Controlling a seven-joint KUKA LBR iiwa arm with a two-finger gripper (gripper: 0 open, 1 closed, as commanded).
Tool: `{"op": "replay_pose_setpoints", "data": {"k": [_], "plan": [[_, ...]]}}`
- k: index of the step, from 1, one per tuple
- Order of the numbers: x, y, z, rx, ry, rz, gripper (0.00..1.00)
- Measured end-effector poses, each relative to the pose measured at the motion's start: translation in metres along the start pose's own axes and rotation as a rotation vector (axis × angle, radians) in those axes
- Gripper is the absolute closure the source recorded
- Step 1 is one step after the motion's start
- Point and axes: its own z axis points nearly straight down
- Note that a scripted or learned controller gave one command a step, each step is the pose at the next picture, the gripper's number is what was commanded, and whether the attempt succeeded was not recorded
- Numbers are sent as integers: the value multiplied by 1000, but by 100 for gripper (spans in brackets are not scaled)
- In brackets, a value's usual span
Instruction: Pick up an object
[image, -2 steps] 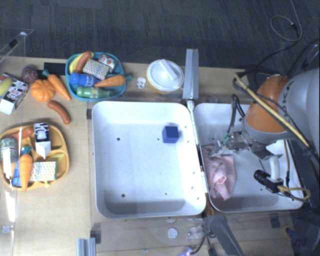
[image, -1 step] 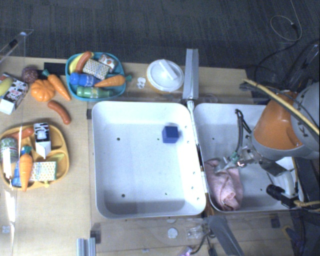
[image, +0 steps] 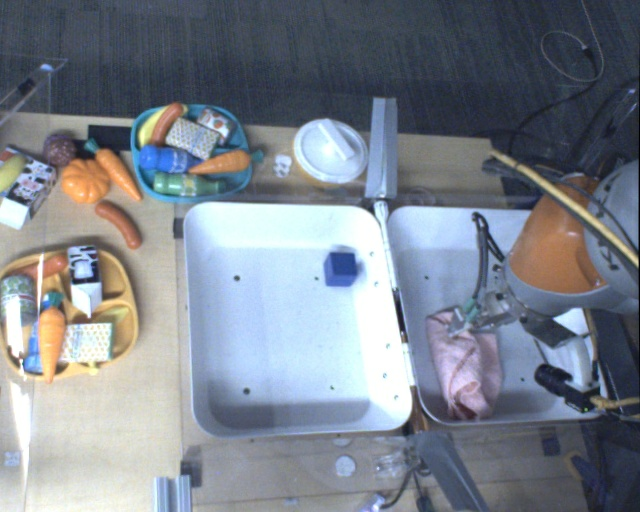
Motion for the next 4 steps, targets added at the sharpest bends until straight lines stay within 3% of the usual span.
{"op": "replay_pose_setpoints", "data": {"k": [1, 2, 3, 4], "plan": [[17, 64, -79, 22, 3, 113, 100], [17, 64, -79, 22, 3, 113, 0], [-27, 25, -9, 24, 6, -77, 0], [-21, 74, 14, 10, -1, -40, 0]]}}
